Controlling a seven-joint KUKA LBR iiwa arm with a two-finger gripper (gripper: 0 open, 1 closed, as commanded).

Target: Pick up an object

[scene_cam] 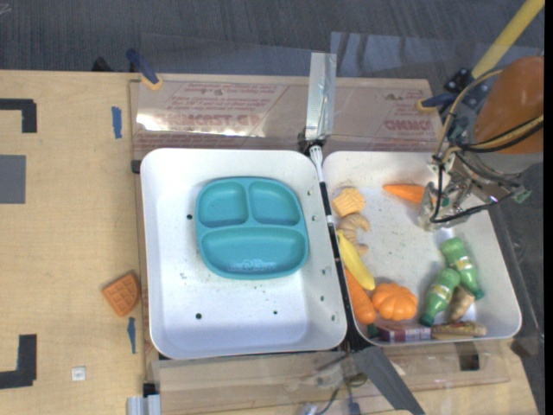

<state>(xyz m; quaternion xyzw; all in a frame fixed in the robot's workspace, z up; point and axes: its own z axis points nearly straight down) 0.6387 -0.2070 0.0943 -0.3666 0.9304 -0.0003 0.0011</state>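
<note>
A small orange plastic carrot (403, 192) lies near the far wall of the right shallow white bin (505, 271), just left of the pincer (435, 214), which hangs low over the bin floor; whether it is apart or together I cannot tell, and nothing visibly sits in it. The left shallow white bin (164, 258) holds a teal sectioned plastic plate (251, 227). Both bins rest on a pale wooden table (60, 232), where an orange waffle-textured toy (122, 293) lies left of them.
</note>
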